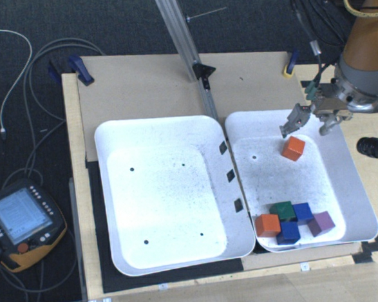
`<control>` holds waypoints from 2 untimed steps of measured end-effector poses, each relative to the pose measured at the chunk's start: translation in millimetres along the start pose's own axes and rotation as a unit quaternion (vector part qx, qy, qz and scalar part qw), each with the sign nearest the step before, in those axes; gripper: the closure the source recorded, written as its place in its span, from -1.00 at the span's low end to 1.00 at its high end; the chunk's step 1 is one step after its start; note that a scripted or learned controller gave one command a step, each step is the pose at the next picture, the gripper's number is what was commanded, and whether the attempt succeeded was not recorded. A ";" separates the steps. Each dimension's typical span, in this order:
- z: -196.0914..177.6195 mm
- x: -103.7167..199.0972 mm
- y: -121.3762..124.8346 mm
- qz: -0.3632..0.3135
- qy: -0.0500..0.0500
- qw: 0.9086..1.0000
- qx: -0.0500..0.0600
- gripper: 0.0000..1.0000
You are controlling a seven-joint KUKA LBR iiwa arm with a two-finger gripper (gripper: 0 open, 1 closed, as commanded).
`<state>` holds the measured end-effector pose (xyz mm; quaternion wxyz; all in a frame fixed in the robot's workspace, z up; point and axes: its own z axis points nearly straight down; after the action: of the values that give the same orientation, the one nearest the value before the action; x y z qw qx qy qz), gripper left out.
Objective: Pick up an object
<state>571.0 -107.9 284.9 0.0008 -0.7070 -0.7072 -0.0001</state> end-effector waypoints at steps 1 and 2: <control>85.9 -72.7 42.2 0.002 -0.001 1.000 0.002 -1.00; 190.1 -59.2 60.1 -0.001 0.001 1.000 0.004 -1.00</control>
<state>630.9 -166.8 94.7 0.0041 -0.7064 -0.7078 0.0021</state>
